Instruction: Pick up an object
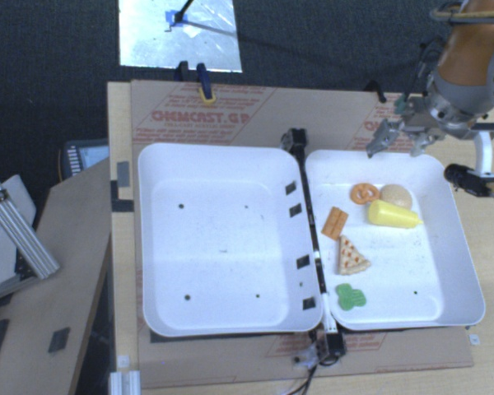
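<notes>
The surface (230,109) carries two white bins side by side. The left bin (160,245) sits beside the right bin (449,257), their inner rims meeting along a dark strip. My arm (473,48) comes in from the far right, its orange band high at the edge. My gripper (403,138) hangs over the far rim of the right bin, fingers spread and pinching nothing.

In the right bin, a yellow wedge (392,215) lies in the far half, touching a tan bun (396,194) just beyond it. A pizza slice (351,257) lies near the middle. An orange cracker (335,222) sits just beyond it. A pretzel (364,193) rests left of the bun. A green piece (351,297) lies nearest.
</notes>
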{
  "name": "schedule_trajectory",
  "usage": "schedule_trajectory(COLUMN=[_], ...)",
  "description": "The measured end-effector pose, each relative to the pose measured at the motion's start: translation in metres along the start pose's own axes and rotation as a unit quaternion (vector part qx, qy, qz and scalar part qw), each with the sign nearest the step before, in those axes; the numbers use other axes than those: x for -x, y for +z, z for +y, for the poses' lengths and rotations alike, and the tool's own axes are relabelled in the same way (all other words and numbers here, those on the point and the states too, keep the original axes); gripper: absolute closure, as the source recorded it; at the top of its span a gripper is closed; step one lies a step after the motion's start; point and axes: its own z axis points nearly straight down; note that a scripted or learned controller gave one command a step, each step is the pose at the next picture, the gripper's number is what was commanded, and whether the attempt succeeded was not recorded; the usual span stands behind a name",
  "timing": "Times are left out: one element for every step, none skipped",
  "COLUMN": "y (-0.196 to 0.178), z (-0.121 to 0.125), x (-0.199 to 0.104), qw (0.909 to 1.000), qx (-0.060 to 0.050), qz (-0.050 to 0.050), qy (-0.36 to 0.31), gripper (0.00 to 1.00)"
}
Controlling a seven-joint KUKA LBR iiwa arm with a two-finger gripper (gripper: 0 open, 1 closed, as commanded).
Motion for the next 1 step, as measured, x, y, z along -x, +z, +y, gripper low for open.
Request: schedule_trajectory(y=[-0.1980], z=[0.0062], x=[-0.0008], qw=[0.9999], qx=[0.010], qz=[-0.002], qy=[-0.002], gripper=[0.00])
